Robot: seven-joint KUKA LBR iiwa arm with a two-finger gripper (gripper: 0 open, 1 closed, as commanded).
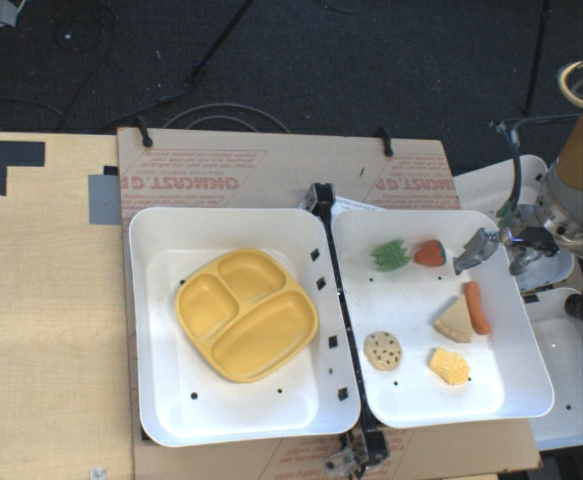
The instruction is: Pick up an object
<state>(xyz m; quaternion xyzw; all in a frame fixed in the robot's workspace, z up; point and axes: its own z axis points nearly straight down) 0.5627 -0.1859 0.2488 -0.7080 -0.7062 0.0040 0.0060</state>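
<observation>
The right bin holds several toy foods: a green leafy piece, a red strawberry, an orange carrot, a tan wedge, a round cookie and a yellow corn piece. My gripper hangs at the bin's upper right edge, above and right of the carrot. Its fingers are spread apart with nothing between them.
The left bin holds a yellow divided plate. A black divider runs between the bins. Cardboard lies under both bins, and wooden bench surface extends to the left. Cables hang near the arm at the right.
</observation>
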